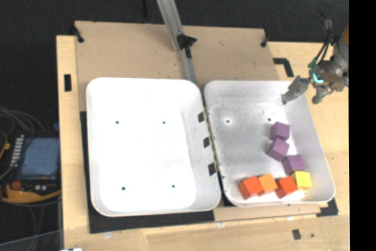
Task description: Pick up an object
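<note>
Blocks are gathered in the right bin, all toward its near right corner. Three purple blocks are set in a loose column: the top purple block, the middle purple block just below it and touching, and the lower purple block a little further down and to the right. Below these, a yellow block is seen against the bin's right wall, with a red block touching its left side. To the left of that, an orange block and a second red-orange block are placed side by side along the bin's near edge.

The left bin is seen beside the right one, the two meeting along a shared middle edge.

The gripper is positioned at the far right corner of the right bin, over its rim, well apart from all the blocks. Its two fingers are spread apart and nothing is held between them. The arm's wrist is seen at the right side of the view, with a trace of the orange band above it.

A slanted metal rail is mounted behind the bins, reaching down to their shared edge. A handheld control unit with a screen is seen at the far left, off the bench.
</note>
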You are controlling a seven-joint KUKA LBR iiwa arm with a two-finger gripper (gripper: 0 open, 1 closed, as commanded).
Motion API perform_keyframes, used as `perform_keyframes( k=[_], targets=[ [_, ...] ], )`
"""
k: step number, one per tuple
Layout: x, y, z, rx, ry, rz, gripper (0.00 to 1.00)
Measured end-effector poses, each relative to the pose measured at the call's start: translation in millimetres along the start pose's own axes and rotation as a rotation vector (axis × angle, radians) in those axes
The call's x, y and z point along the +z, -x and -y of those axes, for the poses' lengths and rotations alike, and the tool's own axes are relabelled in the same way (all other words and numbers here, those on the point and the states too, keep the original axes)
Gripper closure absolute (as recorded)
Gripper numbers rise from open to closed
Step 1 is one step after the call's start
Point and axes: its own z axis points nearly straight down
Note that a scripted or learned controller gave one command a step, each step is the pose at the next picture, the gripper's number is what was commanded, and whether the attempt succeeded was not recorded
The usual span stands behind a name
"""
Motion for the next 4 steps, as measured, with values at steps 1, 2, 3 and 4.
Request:
perform_keyframes(
  k=[1, 2, 3, 4],
  targets=[
    [-3, 0, -1, -0.002, 0.004, 0.003, 0.0],
    [43, -8, 0, -0.003, 0.002, 0.002, 0.0],
    [91, -7, 10, 0.003, 0.0, 0.002, 0.0],
    [132, -3, 6, 0.006, 0.002, 0.003, 0.0]
  ],
)
